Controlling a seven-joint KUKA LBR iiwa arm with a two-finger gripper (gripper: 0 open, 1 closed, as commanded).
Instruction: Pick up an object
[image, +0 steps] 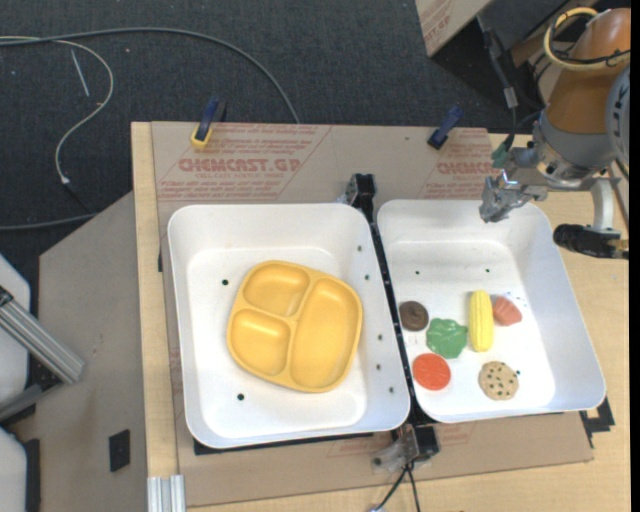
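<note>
While the hand (497, 205) hangs at the upper right bin's (575, 340) far rim, holding nothing, we cannot tell its spread; toy foods lie below.

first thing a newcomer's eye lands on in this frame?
Probably the yellow divided plate, alone in the middle of the left bin. Next, the cluster of small toy foods in the right bin: a corn cob, a green piece, a cookie and a red disc. The end effector sits over that bin's far edge, away from them.
</note>
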